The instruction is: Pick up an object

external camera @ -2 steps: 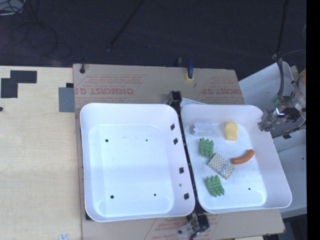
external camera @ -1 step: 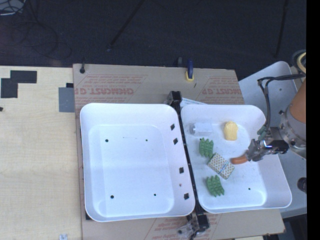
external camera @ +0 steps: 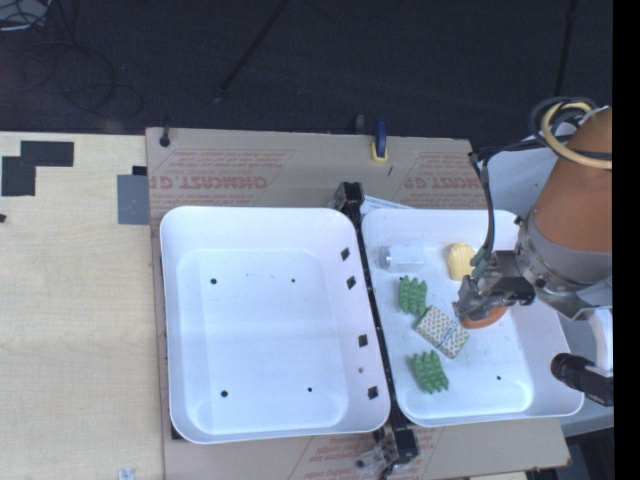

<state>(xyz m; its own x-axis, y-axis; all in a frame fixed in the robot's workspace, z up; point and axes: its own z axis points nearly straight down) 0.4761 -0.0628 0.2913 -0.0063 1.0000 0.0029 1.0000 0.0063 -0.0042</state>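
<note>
Cardboard (external camera: 250,168) is lying under both bins, its printed edge showing along the bottom of the frame. Just above that edge, in the lower part of the right bin (external camera: 500,408), a green studded block (external camera: 428,371) is lying alone. Further up, a patterned box (external camera: 442,330) is sitting tilted near the bin's middle, and to its upper left a second green block (external camera: 412,295) is resting close to the divider. The gripper (external camera: 478,306) is hanging low over the bin at centre right of the frame, just to the right of the patterned box, and something orange (external camera: 487,318) is showing directly beneath it; whether that piece is being held or merely lies under the tool, I cannot tell, nor can I tell how wide the gripper is standing. Above it, a yellow object (external camera: 459,260) is lying next to a clear, pale item (external camera: 402,258) in the bin's upper part. The left bin (external camera: 200,268) is taking up the middle of the frame.

The risk here looks like crowding: the orange piece is touching or nearly touching the patterned box, so a closing grasp could be nudging the box aside or catching only an edge, and a shallow hold would likely be slipping on the lift. The cable (external camera: 490,208) trailing down from the arm could also be snagging.
</note>
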